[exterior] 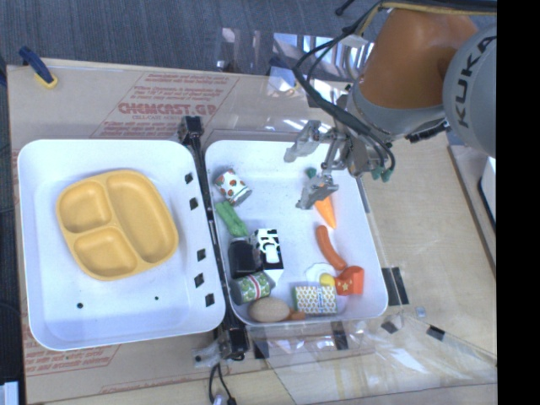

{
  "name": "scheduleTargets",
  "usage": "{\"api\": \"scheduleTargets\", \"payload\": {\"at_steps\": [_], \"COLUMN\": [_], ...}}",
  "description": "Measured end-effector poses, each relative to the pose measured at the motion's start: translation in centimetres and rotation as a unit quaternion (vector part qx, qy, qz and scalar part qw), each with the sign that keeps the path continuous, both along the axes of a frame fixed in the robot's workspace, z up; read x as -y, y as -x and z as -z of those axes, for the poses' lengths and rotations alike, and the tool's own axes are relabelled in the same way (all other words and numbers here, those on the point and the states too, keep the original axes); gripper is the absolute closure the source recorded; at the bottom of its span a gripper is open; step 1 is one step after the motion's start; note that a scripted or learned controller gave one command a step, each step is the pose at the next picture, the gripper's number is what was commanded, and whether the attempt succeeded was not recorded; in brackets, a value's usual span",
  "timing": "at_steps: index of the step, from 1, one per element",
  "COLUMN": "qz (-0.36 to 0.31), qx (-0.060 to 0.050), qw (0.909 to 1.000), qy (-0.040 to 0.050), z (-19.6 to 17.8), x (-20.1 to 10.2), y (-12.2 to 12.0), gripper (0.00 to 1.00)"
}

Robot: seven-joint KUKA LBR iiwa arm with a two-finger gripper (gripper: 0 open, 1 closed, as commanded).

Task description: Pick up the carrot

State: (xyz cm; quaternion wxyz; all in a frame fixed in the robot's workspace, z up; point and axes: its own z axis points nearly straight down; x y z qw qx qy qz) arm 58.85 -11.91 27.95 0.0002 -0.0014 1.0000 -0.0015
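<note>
The carrot (326, 213) is a short orange cone lying in the right bin (278, 163), near its right wall, with the thick end pointing up the view. My gripper (307, 172) hangs over the upper right part of that bin, reaching in from the right under the orange-banded wrist. Its two grey fingers are spread apart and open: one fingertip (298, 149) is over bare bin floor, the other fingertip (314, 195) sits right at the carrot's thick end. Nothing lies between the fingers.
Below the carrot lie a sausage (331, 247), a red piece (350, 281), a fried egg (321, 274) and a patterned box (314, 299). A small can (230, 186), green vegetable (230, 218) and black-and-white cube (268, 245) sit further left. The left bin holds a yellow divided plate (116, 223).
</note>
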Motion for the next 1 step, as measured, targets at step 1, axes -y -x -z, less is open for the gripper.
{"api": "scheduleTargets", "payload": {"at_steps": [1], "qz": [-0.163], "qx": [-0.003], "qw": [0.9866], "qy": [-0.0025], "z": [10.85], "x": [5.81], "y": [-2.18], "gripper": [0.0]}}
